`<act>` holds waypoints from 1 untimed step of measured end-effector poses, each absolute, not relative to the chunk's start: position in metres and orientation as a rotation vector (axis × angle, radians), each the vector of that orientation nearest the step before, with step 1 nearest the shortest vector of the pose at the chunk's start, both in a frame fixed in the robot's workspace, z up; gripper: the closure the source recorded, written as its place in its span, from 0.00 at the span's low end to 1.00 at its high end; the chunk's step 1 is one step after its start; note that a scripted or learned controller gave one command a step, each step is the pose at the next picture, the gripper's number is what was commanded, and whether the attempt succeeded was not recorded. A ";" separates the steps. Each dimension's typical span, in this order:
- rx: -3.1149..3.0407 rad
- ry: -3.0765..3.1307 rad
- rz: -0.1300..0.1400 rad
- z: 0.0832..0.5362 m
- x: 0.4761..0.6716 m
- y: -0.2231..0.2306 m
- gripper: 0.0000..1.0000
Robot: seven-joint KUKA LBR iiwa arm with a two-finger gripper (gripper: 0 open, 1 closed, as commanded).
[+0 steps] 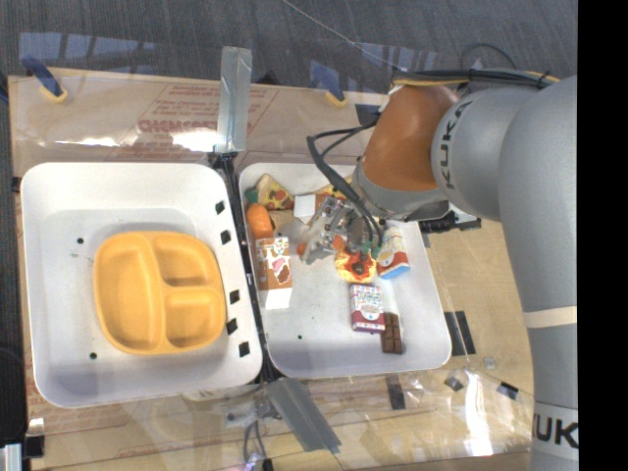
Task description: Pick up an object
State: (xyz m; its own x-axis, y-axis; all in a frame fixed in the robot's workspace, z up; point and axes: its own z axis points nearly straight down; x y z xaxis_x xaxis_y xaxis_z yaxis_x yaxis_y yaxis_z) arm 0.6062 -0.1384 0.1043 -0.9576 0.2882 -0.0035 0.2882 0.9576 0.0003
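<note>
While my arm reaches down into the right bin, I judge the grasp attempt to be under way, not finished. The gripper sits low among the clutter, and I cannot tell from this slant whether anything is held. Just beside it lie a colourful toy cluster, an orange ball toward the divider, and a small carton; a red packet and chocolate bar lie a little nearer the camera. Next I would want a straight lift to check the catch. Well away, across the divider, the left bin holds a yellow tray. Both bins rest on a taped bench over dark carpet.
</note>
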 end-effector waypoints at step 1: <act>0.747 3.043 0.000 0.191 0.602 -0.138 1.00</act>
